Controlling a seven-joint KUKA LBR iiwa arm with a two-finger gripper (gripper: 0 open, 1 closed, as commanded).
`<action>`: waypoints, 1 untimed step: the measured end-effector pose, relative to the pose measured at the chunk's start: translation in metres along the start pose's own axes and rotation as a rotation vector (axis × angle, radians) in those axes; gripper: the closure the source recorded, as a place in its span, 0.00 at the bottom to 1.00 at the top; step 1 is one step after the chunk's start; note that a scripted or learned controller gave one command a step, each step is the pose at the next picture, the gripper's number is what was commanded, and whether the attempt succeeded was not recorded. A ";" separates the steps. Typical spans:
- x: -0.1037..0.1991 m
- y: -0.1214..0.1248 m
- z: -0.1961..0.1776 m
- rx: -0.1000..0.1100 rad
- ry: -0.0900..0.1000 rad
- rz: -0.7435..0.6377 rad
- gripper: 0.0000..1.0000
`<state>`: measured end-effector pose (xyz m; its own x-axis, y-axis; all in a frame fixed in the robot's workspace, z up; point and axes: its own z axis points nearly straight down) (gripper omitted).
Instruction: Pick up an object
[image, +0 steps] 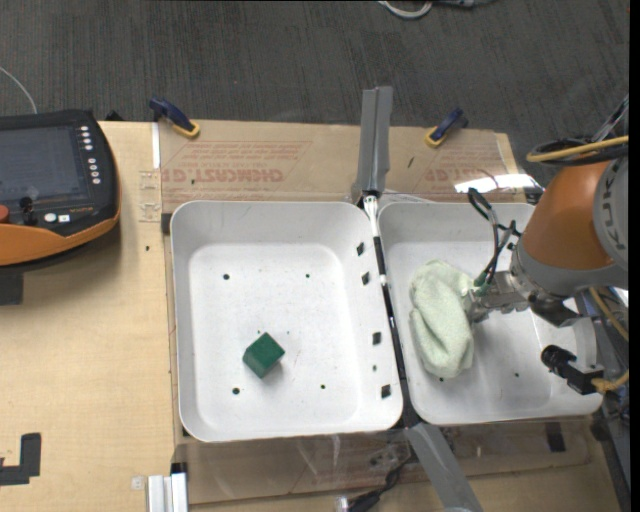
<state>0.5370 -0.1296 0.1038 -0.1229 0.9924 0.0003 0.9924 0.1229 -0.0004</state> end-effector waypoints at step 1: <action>0.109 0.059 -0.087 0.001 -0.001 0.003 1.00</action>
<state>0.5823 -0.0143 0.1913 -0.1200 0.9928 -0.0009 0.9928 0.1200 -0.0013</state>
